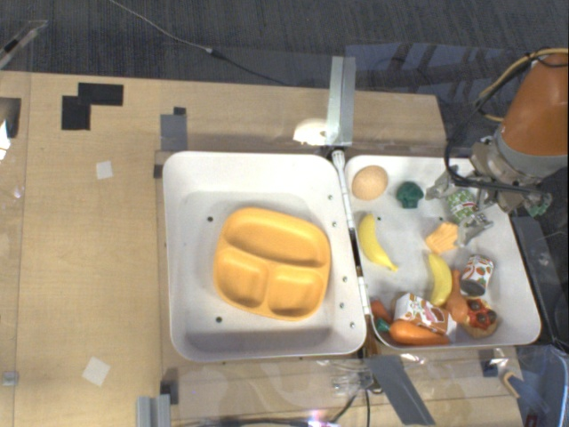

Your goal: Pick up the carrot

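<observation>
The carrot (418, 333), orange and long, lies along the front wall of the right bin (524, 323), partly under a small printed carton (421, 311). My gripper (460, 207) hangs over the bin's back right part, well behind the carrot and apart from it. Its fingers (442, 188) are spread open. A green-and-white packet (462, 205) shows between them; I cannot tell whether they touch it.
The right bin also holds a beige egg (370, 182), a dark green piece (409, 194), two bananas (376, 243) (439, 277), an orange wedge (442, 237), a cup (476, 276) and red-orange fruit (480, 317). A yellow divided plate (271, 262) sits in the left bin (191, 194).
</observation>
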